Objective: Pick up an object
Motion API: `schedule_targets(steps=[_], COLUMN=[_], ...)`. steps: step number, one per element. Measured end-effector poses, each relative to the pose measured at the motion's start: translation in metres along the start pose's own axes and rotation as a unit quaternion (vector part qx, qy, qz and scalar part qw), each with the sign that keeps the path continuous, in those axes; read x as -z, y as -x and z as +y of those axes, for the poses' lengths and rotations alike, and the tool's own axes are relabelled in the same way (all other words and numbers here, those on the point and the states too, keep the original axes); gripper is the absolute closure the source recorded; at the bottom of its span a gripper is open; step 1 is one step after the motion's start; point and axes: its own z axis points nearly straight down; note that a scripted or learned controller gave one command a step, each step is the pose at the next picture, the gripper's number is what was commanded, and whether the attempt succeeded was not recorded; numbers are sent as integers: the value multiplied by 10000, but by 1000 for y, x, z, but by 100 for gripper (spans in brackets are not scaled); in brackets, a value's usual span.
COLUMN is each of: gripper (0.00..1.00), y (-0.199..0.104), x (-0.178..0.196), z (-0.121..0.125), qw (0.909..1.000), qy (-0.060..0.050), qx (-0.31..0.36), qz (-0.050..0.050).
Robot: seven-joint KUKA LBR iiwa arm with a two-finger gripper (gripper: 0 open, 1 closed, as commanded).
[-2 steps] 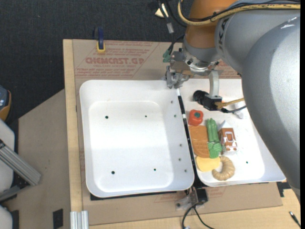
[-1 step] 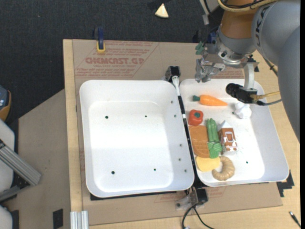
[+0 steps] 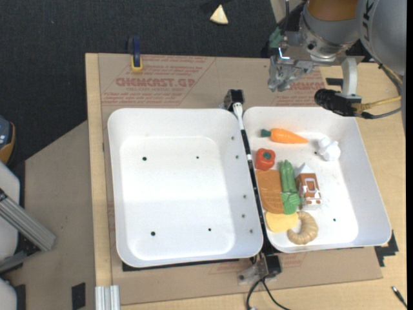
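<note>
Nearest, at the front of the right bin (image 3: 361, 173), a tan croissant-shaped piece (image 3: 303, 228) is seen lying against a yellow piece (image 3: 277, 221). Just behind them a brown slab (image 3: 270, 189), a green piece (image 3: 288, 186) and a small red-and-white box (image 3: 309, 188) are packed touching one another. Further back sit a red piece (image 3: 264, 159), a white lump (image 3: 329, 150) and, nearly alone, an orange carrot (image 3: 288, 135) lying crosswise. The left bin (image 3: 122, 173) is alongside.

Nothing is held yet — the step in hand is judged to be the approach. It would best be done by choosing an item with free space around it; the carrot or the white lump is favoured, since the middle cluster leaves little room for fingers. The carrot would be straddled across its narrow width, not along its length, and the descent kept clear of the bin's rear rim.

Farthest back, the gripper (image 3: 282, 76) is hung above the cardboard beyond the right bin, pointing down, with the orange-banded wrist (image 3: 332, 5) above it. Whether the claw is spread or pressed together cannot be told — its tips are too small and blurred.
</note>
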Motion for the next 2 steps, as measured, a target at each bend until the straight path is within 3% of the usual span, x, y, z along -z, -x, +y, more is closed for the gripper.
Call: schedule_targets(steps=[1,2], gripper=[100,100], y=[63,42], x=[40,-31], z=[0,-51], qw=[10000,10000], qy=[-9,-97], qx=[-31,-17], qz=[-14,10])
